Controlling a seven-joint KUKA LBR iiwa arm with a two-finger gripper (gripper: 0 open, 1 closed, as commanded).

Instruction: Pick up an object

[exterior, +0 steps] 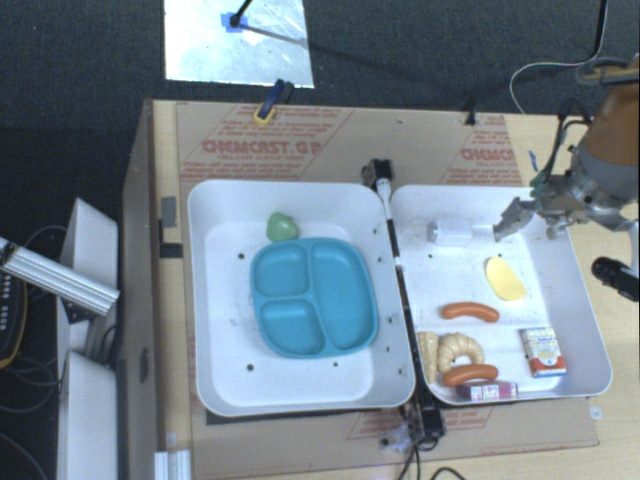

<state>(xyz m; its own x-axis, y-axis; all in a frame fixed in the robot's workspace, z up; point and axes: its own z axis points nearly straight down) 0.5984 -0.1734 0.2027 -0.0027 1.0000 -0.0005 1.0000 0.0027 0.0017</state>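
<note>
The tool point(520, 218) hangs over the far right corner of the right bin point(590, 368), grasping nothing I can see, its grip unreadable, so it's mid-approach and must next drop onto the yellow piece point(506, 279) just below.

KUKA arm point(612, 158), grey with orange band
Grey metal gripper point(528, 218), pale cable looped above the wrist.
</note>
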